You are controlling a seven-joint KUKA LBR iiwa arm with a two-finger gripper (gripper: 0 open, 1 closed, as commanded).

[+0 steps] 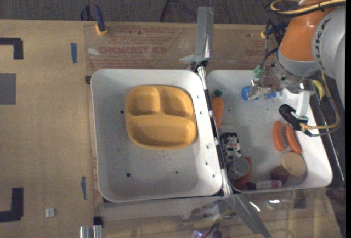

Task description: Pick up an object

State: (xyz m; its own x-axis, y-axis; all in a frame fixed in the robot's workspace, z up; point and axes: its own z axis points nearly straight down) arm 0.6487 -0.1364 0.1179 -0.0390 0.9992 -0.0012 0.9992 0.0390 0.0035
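My gripper [267, 82] hangs over the back of the right bin [253, 127], under the grey arm with its orange band. A small blue object [250, 92] lies directly at the gripper's lower left, touching or nearly touching it; whether it is held is not visible. Elsewhere in this bin are an orange carrot [218, 112] by the left wall, a hot dog [287, 136] on the right, a cow-patterned carton [231, 146], a grey can [239, 168], a tan round piece [294, 164] and a pink item [269, 183].
The left bin [109, 165] holds a yellow divided plate [160, 116]. A metal divider rail [211, 122] runs between the bins. A black plug on a yellow cable [293, 117] hangs beside the arm, over the right bin.
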